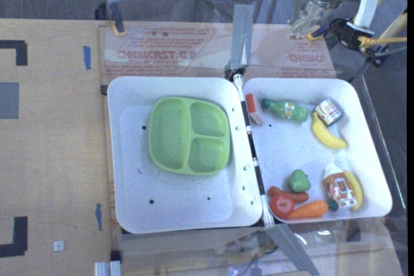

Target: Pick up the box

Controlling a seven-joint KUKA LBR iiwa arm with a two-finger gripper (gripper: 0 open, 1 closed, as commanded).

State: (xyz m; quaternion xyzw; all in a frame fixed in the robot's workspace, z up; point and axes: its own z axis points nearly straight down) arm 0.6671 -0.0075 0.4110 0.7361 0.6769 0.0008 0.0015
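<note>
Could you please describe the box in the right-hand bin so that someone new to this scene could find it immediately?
Start at the right-hand shallow white bin and go to its near right corner. There lies the small orange-and-white printed carton box, resting against a yellow banana. It is the only flat-sided, angular item in that corner; the orange carrot, red tomato and green pepper beside it are all rounded.

Orange-white box [336, 187], seemingly lying flat, right bin's near right corner

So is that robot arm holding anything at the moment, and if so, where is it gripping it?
Nothing is held. The end effector hangs above the bench behind the right bin, with nothing between its fingers. The box lies in that bin.
</note>
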